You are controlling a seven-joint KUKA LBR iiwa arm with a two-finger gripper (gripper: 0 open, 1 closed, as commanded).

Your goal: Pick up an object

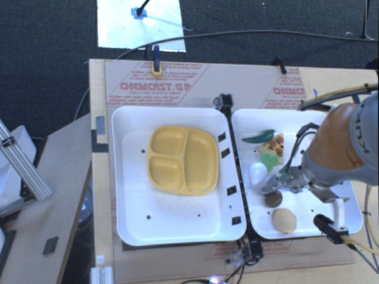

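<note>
The right bin (349, 218) holds several small items. A green pepper-shaped piece (259, 136) lies at the back, with a yellow and red pizza-slice toy (272, 149) just in front of it. A white egg-shaped object (257, 173) rests by the left wall. A small dark brown round piece (273, 199) and a tan bun (284, 219) lie nearer the front. My gripper (276, 184) hangs low over the bin's middle, just above the brown piece and right of the white object. Nothing is visibly held.
The left bin (127, 218) carries a yellow divided plate (182, 159). A black divider with clips (235, 164) runs between the bins. The grey and orange arm (343, 138) covers the right bin's right side. Cables trail along the bench's back and front edges.
</note>
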